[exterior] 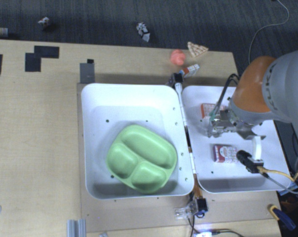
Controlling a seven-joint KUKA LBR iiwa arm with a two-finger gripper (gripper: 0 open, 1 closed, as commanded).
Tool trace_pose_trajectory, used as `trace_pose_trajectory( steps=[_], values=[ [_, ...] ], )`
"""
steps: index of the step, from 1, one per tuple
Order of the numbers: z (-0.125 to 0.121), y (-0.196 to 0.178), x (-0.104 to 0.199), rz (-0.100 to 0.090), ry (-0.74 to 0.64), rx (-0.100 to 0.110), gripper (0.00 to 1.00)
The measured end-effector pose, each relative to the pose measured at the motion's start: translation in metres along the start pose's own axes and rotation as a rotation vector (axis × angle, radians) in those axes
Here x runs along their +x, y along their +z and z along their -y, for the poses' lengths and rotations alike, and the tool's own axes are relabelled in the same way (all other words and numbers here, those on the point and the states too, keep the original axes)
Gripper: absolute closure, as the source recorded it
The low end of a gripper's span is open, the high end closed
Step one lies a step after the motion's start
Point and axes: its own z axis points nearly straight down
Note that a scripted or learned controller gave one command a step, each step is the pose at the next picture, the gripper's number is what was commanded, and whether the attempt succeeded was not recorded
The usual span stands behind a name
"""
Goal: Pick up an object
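Camera view | hand (214, 127) low in right bin (203, 177), grip state unclear | red-white packet (223, 153) just below it, apart

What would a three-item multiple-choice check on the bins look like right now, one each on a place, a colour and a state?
1. Where does the divided plate lie?
A. In the left bin
B. In the right bin
C. On the bench outside the bins

2. What colour is the divided plate?
A. Red
B. Green
C. Blue

3. How does the red-and-white packet nearest the gripper lie?
A. Flat on the bin floor
B. Lifted clear above the bin
C. Resting on the plate

Answers:
1. A: the divided plate sits inside the left bin.
2. B: its whole surface is light green.
3. A: the red-and-white packet lies flat on the floor of the right bin, just below the gripper in the picture.
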Motion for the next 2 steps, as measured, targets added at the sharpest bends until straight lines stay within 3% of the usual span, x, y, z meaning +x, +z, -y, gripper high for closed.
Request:
trace_pose_trajectory(
  steps=[1, 2],
  values=[
    [0.000, 0.000, 0.000, 0.000, 0.000, 0.001, 0.00],
    [0.046, 0.011, 0.000, 0.000, 0.002, 0.003, 0.00]
  ],
)
